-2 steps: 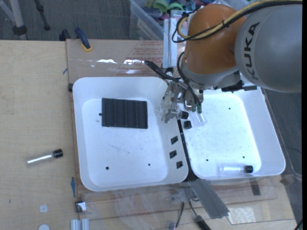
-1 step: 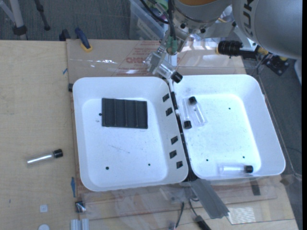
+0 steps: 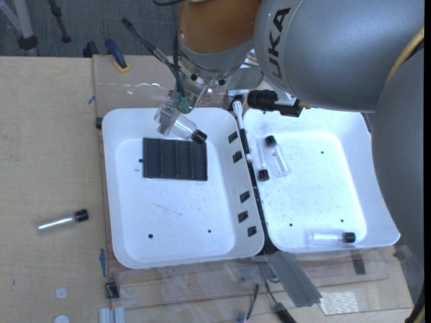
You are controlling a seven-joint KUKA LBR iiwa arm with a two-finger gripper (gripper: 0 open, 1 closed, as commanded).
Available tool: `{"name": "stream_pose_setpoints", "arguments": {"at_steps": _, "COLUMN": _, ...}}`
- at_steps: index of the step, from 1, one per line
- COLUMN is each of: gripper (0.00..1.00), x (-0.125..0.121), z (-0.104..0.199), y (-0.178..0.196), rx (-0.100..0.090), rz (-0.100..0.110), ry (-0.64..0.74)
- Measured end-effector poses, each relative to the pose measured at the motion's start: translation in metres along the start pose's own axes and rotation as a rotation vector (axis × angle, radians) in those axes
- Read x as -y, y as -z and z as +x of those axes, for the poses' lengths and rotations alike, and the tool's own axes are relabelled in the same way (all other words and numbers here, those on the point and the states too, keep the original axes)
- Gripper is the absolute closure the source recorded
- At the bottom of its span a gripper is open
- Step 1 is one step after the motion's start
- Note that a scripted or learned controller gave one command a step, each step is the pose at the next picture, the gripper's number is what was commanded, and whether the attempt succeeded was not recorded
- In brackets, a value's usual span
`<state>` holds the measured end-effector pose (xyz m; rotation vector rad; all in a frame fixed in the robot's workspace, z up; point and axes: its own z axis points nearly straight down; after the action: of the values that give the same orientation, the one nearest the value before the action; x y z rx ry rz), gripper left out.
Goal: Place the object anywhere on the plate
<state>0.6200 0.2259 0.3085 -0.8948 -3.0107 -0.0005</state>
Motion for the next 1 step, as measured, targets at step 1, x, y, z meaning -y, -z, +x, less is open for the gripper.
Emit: {"name": "stream_pose_setpoints", "arguments": {"at_steps": 1, "gripper": 1.0, "x": 0.0012, "z": 0.0004, "y": 0.0096, "rx": 0.003, "rz": -0.003, "ry": -0.742}}
